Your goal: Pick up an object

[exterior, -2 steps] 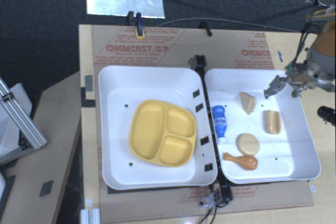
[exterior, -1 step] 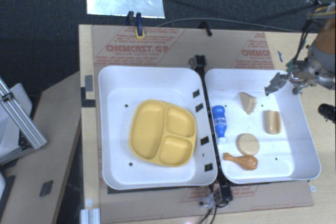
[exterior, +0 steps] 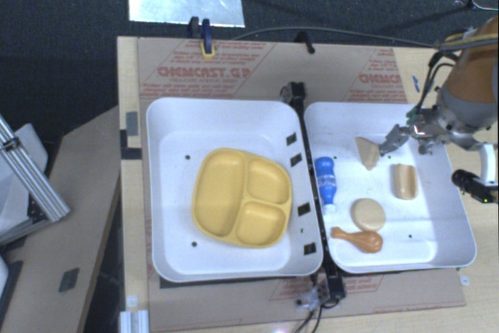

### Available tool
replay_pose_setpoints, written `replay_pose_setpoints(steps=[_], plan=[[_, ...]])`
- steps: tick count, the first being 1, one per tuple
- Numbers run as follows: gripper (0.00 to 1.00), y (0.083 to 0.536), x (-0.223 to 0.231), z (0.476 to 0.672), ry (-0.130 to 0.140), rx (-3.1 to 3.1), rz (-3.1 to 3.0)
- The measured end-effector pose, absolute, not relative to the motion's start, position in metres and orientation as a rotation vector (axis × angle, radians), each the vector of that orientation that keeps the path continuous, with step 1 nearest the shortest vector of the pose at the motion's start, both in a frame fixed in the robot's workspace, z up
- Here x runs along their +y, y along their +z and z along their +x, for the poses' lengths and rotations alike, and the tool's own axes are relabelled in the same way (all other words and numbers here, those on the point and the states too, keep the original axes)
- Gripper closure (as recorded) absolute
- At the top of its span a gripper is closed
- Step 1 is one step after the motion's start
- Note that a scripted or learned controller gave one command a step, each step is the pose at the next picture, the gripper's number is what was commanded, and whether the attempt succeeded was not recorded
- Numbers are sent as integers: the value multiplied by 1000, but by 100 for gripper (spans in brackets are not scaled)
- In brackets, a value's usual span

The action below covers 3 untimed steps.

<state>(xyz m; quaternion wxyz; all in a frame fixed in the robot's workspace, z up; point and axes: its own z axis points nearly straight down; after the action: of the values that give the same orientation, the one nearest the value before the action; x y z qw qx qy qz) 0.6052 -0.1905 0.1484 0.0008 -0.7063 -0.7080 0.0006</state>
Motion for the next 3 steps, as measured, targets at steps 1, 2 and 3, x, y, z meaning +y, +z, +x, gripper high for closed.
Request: replay_pose_setpoints(steps=[1,2,3], plan=[[0,87,-194,602,2,-2222,-2219],[0,85,-194,603,-1,-2225,-2221],[100,97,-194,604,-4,-2228,-2222]])
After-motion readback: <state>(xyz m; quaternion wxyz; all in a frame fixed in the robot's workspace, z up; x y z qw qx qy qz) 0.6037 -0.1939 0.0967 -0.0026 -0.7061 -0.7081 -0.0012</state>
